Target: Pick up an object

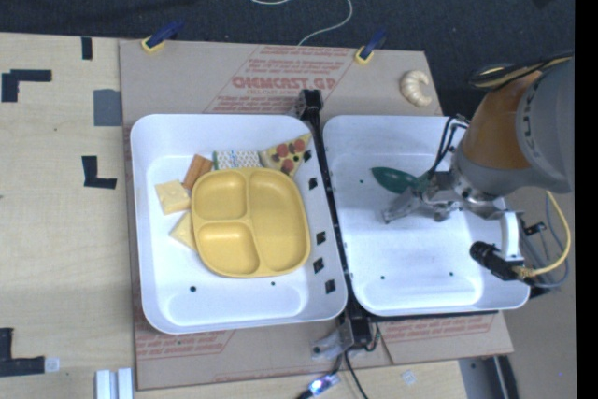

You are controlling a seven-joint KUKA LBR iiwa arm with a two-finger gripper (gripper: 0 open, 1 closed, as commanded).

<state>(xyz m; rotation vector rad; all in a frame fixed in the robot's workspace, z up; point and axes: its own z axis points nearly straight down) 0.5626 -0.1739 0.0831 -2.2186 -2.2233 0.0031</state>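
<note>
The green spoon (396, 178) is lying in the right bin (411, 285), its long axis running roughly left to right, bowl end leftward. The gripper (404, 206) is being held just below it, fingers slightly apart, nothing clamped.

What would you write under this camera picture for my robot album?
Robot arm reaching into the right bin by a green spoon; yellow plate in the left bin.
</note>
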